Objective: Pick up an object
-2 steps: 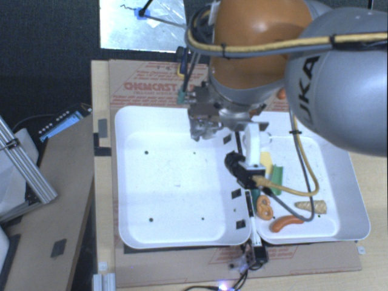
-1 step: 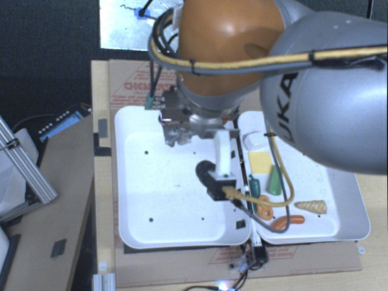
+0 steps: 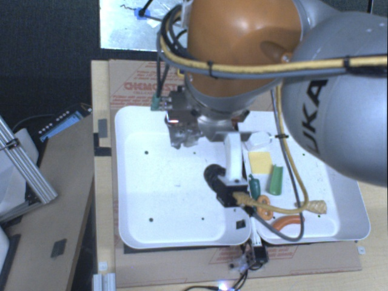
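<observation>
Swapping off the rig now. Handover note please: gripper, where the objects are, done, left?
Gripper: appears over the far side of the left bin; no object seen in it.
Objects: all that I see lie in the right bin, partly under the arm: yellow block, green cylinder, white piece, orange piece at the near edge.
Done: no pick visible.
Left: move to an object, grasp it and lift.
</observation>
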`<action>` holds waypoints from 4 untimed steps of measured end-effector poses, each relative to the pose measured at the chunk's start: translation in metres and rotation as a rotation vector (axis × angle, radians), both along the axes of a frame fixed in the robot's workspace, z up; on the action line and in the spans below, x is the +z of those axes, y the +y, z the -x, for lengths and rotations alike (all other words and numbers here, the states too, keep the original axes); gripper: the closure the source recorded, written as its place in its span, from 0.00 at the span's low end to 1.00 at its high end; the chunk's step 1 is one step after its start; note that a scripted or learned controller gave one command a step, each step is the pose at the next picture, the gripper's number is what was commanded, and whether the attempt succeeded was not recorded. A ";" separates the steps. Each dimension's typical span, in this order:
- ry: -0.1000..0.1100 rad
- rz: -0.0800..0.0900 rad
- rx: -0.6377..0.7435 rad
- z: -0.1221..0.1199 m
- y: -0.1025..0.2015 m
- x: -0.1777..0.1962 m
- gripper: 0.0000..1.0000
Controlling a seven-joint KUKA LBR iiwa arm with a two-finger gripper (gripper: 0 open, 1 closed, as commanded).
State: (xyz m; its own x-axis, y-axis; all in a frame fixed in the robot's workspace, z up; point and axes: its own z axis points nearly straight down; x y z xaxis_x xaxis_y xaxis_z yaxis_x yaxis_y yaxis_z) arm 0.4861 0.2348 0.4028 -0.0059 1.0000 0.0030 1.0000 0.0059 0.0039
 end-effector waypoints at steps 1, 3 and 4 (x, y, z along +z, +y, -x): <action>0.005 0.003 -0.004 0.000 0.000 -0.027 1.00; 0.014 0.007 0.000 0.001 0.001 -0.007 1.00; 0.005 0.006 -0.012 -0.051 -0.061 -0.034 1.00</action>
